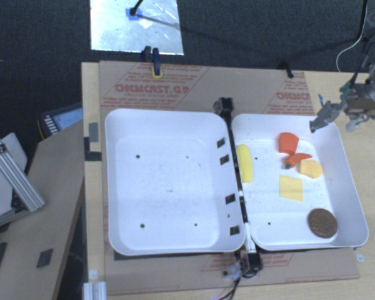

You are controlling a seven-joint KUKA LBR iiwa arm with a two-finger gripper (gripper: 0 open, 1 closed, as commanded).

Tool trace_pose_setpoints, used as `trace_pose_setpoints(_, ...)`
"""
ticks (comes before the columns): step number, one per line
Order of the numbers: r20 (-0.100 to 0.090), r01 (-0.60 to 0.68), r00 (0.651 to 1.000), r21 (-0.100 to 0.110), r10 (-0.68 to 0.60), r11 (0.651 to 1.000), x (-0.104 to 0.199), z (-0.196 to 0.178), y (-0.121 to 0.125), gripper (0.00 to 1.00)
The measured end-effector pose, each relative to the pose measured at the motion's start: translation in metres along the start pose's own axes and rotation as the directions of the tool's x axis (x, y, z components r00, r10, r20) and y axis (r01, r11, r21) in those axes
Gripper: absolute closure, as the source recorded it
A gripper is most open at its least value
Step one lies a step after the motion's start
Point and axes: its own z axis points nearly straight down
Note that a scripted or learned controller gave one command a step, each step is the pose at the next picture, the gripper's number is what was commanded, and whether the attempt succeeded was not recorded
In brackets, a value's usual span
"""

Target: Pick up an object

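Nearest the front edge, a brown round cookie (322, 222) is lying in the right bin (347, 167), close to that bin's front corner. Just behind it a pale yellow square slice (291, 188) is resting flat, and beyond that a small yellow-orange wedge (310, 169) is sitting beside an orange piece (289, 145) with a thin stem-like part. A yellow corn cob (244, 162) is lying lengthwise along the bin's left wall, next to the clips joining the two bins. The left bin (169, 183) is sitting alongside, white with a few dark specks.

Farther back on the right, the gripper (333, 119) is hovering over the right bin's far right rim, its fingers spread apart and gripping nothing, well clear of the food pieces.

Both bins are resting on a brown cardboard sheet (200, 83) on the pale bench (90, 92). Beyond it, a shiny metal plate (137, 17) is lying on dark carpet (269, 24).
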Motion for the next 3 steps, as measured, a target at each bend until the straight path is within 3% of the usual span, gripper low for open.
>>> trace_pose_setpoints(1, 0.002, -0.009, 1.0, 0.004, 0.009, 1.0, -0.065, -0.033, 0.015, 0.0)
trace_pose_setpoints(2, 0.0, -0.002, 1.0, 0.0, 0.002, 1.0, -0.062, -0.124, 0.018, 0.0)
trace_pose_setpoints(3, 0.002, 0.001, 1.0, -0.002, -0.001, 1.0, -0.062, -0.214, 0.052, 0.0)
